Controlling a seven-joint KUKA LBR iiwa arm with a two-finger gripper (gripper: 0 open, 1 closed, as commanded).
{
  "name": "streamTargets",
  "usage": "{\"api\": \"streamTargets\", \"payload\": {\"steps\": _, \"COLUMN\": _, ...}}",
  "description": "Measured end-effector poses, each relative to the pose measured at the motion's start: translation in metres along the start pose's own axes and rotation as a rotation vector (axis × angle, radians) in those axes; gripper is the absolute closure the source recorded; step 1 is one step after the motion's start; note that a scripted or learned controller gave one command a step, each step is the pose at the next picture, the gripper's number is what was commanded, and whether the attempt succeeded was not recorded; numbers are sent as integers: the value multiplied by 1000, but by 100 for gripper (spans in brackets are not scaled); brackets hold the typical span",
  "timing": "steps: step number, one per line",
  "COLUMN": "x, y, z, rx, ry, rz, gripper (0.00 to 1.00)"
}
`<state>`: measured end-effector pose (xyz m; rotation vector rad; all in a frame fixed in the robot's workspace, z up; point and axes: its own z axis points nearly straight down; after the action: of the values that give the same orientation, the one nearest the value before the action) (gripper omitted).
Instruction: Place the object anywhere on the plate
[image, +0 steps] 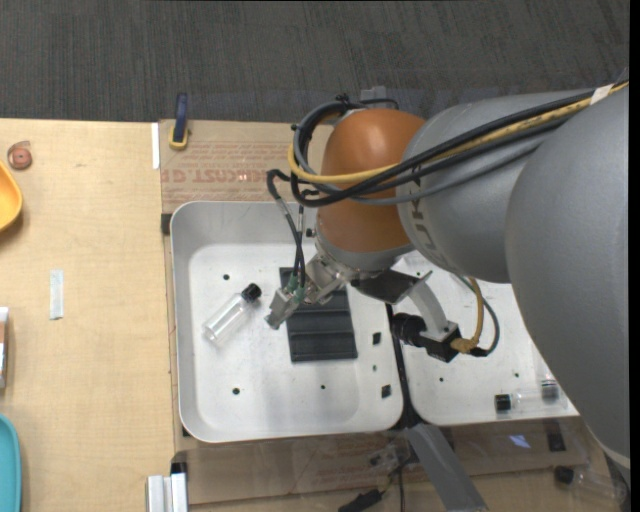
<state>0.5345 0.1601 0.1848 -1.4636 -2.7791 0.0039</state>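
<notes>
The gripper (283, 308), grip state hidden, is hovering mid-bin (200, 390), right beside the clear vial (229, 314) lying toward the left wall.

The clear vial (228, 317) lies left of the tool (283, 309) in the left bin (200, 400); bin floor below stands open.

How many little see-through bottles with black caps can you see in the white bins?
2. One bottle lies in the left bin, left of the gripper. Another bottle lies in the right bin, near its front edge. The arm could be hiding more.
</notes>
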Motion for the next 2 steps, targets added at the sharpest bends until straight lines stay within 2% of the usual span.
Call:
{"api": "streamTargets", "payload": {"steps": 1, "x": 29, "y": 28, "z": 94, "rx": 1, "ry": 1, "rz": 357, "gripper": 0}}
{"api": "streamTargets", "payload": {"steps": 2, "x": 31, "y": 34, "z": 58, "rx": -1, "ry": 0, "rz": -249, "gripper": 0}}
